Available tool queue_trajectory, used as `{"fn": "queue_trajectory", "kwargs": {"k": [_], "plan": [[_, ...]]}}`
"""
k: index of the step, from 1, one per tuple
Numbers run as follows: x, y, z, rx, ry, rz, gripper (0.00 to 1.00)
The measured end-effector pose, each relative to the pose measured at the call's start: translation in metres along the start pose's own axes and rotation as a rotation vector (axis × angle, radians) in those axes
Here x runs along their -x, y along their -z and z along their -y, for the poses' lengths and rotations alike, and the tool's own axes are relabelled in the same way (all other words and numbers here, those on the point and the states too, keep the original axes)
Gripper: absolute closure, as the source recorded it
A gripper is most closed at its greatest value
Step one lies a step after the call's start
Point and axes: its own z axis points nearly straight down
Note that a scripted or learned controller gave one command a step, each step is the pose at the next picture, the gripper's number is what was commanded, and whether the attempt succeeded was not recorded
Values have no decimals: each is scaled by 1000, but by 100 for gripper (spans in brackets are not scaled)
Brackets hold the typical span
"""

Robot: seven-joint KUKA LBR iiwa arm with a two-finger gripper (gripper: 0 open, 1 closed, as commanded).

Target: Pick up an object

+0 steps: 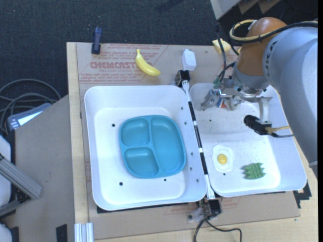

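My gripper hangs low over the far left part of the right bin, below the orange band of the arm. A fried egg toy lies in the near part of that bin. To its right sits a green leafy piece. Both lie well in front of the gripper, apart from it. In the left bin rests a blue divided plate. I see nothing clearly held in the gripper.
A yellow banana lies on the cardboard bench behind the left bin. A small white item and a dark blue object sit at the bench's far edge. The ridge between the bins runs just left of the gripper.
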Motion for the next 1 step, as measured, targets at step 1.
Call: {"fn": "queue_trajectory", "kwargs": {"k": [1], "plan": [[-4, 0, 0, 0, 0, 1, 0]]}}
